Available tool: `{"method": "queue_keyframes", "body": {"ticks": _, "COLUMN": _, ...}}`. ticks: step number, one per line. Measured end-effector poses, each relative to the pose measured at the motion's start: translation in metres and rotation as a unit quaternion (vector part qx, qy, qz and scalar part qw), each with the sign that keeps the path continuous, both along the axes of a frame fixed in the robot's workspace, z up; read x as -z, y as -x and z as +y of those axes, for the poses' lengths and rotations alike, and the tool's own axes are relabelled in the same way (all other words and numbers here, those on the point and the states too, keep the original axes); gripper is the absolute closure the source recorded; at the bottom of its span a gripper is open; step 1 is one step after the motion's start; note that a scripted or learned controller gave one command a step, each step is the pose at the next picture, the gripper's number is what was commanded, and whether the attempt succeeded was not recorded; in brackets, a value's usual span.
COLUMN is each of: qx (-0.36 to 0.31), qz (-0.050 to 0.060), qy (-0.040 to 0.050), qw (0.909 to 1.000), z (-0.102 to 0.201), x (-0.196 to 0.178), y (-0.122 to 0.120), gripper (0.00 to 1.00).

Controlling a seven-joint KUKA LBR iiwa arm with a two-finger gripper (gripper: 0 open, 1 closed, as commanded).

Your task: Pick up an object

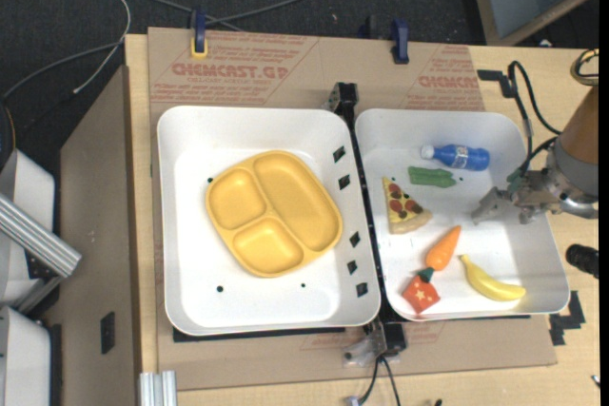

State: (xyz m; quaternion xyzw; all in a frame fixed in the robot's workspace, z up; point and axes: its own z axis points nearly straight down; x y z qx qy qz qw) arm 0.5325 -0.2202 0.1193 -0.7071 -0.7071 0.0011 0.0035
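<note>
The brown board (314, 62) under the bins carries red printed lettering twice, reading roughly "CHEMCAST. G.P" at the left and "CHEMCAST" at the right; smaller lines beneath are too fine to read; a yellow clamp (199, 33) and a blue clamp (401, 42) pin its far edge.

The gripper (507, 203) hangs over the right side of the right bin (542, 299), reaching in from the right; its grey fingers (487, 204) appear spread apart, with nothing between them, and whether they touch the bin floor cannot be told.

In the right bin lie a blue bottle (458, 157) with a white cap near the far wall; a green pepper-like piece (431, 176) just beside it; a pizza slice (403, 205) near the left wall; a carrot (442, 248) in the middle; a banana (491, 280) and a red strawberry-like piece (421, 294) near the front.

The left bin (181, 280) holds a yellow three-compartment tray (273, 212).
</note>
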Motion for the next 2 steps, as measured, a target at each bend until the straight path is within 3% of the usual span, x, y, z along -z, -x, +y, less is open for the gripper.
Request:
{"method": "queue_keyframes", "body": {"ticks": 1, "qx": -0.002, "qz": -0.001, "qy": -0.0032, "qw": 1.0000, "z": 0.005, "x": 0.036, "y": -0.001, "gripper": 0.00}}
{"method": "queue_keyframes", "body": {"ticks": 2, "qx": -0.001, "qz": -0.003, "qy": -0.0008, "qw": 1.0000, "z": 0.003, "x": 0.023, "y": -0.002, "gripper": 1.00}}
